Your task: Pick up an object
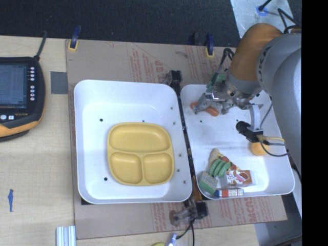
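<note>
Left bin (pixel 87 137): shallow, white, holding one glossy yellow three-compartment tray (pixel 140 153). Right bin (pixel 279 181): a heap of small packaged items (pixel 225 177) at its near edge, an orange rounded object (pixel 258 148) at right, an orange piece (pixel 205 108) at the far left corner. Gripper (pixel 211 104) sits directly over that orange piece; whether it grasps it cannot be told.

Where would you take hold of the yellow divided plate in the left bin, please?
Probably by the yellow divided plate's raised outer rim, coming straight down from above. It lies flat in the left bin, so only the rim and the ridges between its three compartments offer an edge; the left rim has open floor beside it.
</note>
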Robot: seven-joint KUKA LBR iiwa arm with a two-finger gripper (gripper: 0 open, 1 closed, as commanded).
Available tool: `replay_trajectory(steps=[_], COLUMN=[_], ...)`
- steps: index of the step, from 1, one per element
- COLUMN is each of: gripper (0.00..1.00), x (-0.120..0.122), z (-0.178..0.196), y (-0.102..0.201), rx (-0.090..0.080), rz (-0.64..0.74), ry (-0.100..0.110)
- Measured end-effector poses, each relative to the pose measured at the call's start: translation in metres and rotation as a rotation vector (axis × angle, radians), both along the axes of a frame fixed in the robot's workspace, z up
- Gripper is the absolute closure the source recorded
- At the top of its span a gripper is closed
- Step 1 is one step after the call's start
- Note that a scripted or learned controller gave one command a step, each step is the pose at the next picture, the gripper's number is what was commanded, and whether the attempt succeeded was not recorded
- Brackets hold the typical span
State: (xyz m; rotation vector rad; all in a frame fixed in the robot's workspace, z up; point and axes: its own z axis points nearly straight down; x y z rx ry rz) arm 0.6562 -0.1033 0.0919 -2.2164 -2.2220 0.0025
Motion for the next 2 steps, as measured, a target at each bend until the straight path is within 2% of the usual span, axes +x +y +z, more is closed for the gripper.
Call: replay_trajectory(steps=[1,2], gripper=[0.00,0.00], x=[0.000,0.000], z=[0.000,0.000], y=[-0.011,0.000], rx=[-0.001,0.000], rz=[-0.001,0.001], ry=[-0.002,0.001])
